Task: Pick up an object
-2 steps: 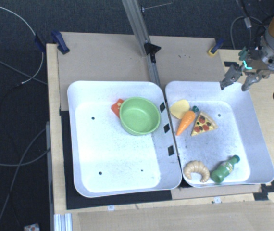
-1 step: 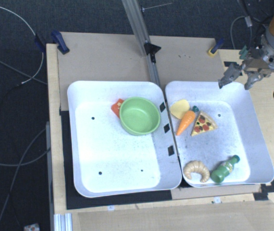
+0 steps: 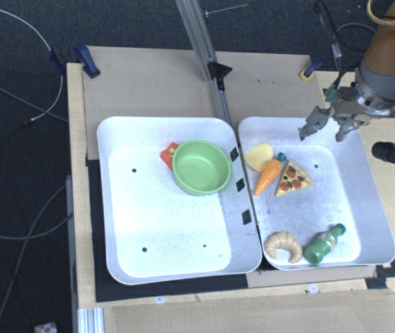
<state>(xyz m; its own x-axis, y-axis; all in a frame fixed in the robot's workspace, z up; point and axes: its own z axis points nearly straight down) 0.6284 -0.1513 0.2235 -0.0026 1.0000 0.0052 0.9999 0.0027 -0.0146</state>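
two white bins [image 3: 114, 186] [image 3: 364, 186], one green bowl [image 3: 201, 166] — one carrot [image 3: 267, 177]

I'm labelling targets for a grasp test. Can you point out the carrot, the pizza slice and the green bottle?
carrot [image 3: 267, 177]: camera view, middle of its orange body.
pizza slice [image 3: 292, 179]: camera view, centre of the topped face.
green bottle [image 3: 320, 246]: camera view, middle of its green body.

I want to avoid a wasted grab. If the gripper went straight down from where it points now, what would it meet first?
Probably bare floor of the right bin near its far rim. The gripper, fingers spread, sits up-right of the pizza slice; depth is uncertain.
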